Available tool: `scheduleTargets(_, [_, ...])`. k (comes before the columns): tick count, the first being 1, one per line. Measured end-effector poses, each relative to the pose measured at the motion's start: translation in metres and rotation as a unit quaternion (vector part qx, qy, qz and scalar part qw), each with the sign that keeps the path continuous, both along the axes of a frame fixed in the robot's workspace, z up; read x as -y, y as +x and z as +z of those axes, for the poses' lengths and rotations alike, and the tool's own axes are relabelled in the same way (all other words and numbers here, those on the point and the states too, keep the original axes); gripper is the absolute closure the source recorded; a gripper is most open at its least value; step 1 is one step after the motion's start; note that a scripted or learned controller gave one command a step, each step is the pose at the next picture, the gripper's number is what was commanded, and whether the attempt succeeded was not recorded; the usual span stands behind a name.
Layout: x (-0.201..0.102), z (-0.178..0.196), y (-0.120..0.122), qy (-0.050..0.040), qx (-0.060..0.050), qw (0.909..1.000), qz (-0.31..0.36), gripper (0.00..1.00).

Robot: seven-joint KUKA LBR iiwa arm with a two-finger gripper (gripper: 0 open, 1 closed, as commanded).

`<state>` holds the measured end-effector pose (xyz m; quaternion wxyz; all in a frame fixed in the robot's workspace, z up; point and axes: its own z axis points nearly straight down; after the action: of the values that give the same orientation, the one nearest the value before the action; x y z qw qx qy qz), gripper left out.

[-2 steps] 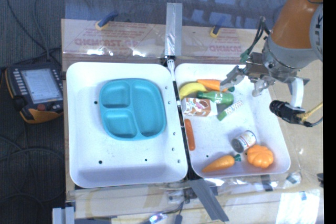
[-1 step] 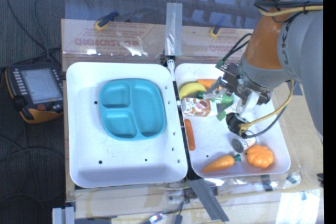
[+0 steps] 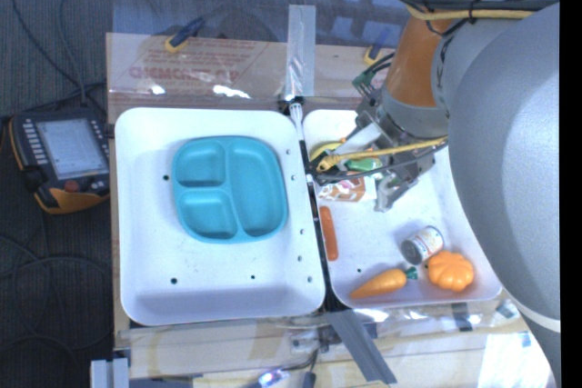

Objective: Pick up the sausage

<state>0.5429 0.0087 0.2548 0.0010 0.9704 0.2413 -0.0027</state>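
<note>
The sausage [image 3: 328, 233] is a thin orange-red stick lying lengthwise along the left wall of the right bin [image 3: 479, 291]. My gripper [image 3: 393, 186] hangs over the upper middle of that bin, to the right of and slightly above the sausage, apart from it. Yellow and green cables cross in front of the wrist. Nothing shows in the gripper's grasp.
A red and white packet [image 3: 346, 189] lies just left of the gripper. Along the bin's front lie a carrot [image 3: 379, 283], a small can [image 3: 423, 243] and an orange pumpkin [image 3: 451, 272]. The left bin [image 3: 145, 268] holds a blue divided plate [image 3: 227, 187]. The arm's bulk covers the right side.
</note>
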Motion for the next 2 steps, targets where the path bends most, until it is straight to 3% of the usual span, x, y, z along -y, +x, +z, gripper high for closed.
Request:
scheduleTargets(1, [-0.055,0.009,-0.06,0.0007,-0.001,0.998,-0.063,0.0])
scheduleTargets(2, [-0.105,0.179,-0.058,0.0008,0.002,0.9995,0.031,0.0])
